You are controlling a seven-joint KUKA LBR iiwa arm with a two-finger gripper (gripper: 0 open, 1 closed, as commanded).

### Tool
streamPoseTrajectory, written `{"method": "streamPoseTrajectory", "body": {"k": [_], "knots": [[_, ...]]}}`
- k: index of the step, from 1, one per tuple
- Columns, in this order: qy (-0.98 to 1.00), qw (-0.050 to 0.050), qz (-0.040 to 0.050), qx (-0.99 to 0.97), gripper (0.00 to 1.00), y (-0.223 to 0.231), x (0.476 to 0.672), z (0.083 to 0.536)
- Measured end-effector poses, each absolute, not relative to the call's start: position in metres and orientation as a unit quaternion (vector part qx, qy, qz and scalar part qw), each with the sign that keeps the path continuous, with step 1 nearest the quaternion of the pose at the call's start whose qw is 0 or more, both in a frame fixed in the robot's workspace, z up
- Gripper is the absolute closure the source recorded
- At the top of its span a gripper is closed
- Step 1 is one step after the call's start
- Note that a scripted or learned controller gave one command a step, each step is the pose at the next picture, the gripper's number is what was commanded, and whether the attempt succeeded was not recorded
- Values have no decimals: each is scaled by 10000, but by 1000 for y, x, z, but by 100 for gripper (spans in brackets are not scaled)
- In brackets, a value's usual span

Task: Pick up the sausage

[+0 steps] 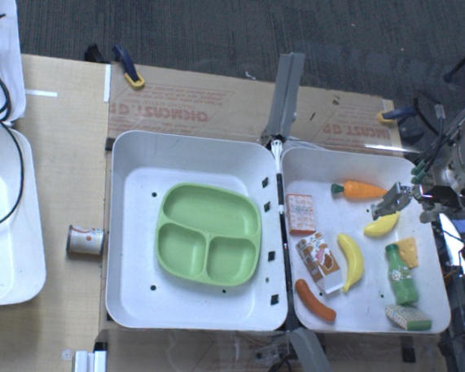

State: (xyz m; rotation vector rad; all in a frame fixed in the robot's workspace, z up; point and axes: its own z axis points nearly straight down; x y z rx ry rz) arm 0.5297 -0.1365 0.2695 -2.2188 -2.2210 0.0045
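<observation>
- Camera view looks down at a slant on a desk [70, 92] with two shallow white bins side by side
- Left bin [132, 212] holds a green plate [209, 234] with three compartments, lying flat near the middle
- Right bin [442, 307] holds the food items
- Sausage [315, 301], reddish-orange, lies near the front edge of the right bin toward its left corner, tilted on a diagonal
- Just behind the sausage sits a small printed packet [319, 260], and behind that a red-and-white box [300, 213] close to the wall between the bins
- A banana [351, 261] lies beside the packet, roughly upright in the picture
- A carrot [360, 190] lies near the back of the right bin
- A lemon-yellow piece [382, 225] rests below the carrot, just beside the tool
- A green bottle [401, 276] lies on the right side, with a yellow wedge [408, 251] next to its top and a pale block [408, 319] in front of it
- The tool [388, 202] reaches in from the right, over the back right part of the bin, well apart from the sausage
- I cannot tell whether the tool is apart or together; nothing is visibly held in it
- A small can [86, 241] lies on the desk left of the left bin
</observation>
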Motion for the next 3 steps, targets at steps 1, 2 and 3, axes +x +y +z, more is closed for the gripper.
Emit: {"method": "streamPoseTrajectory", "body": {"k": [1,2,3], "knots": [[-6191,15,23,-7853,0,-30,494,223],[-6155,16,18,-7882,0,-93,477,156],[-5029,2,12,-8644,0,-67,478,191]]}}
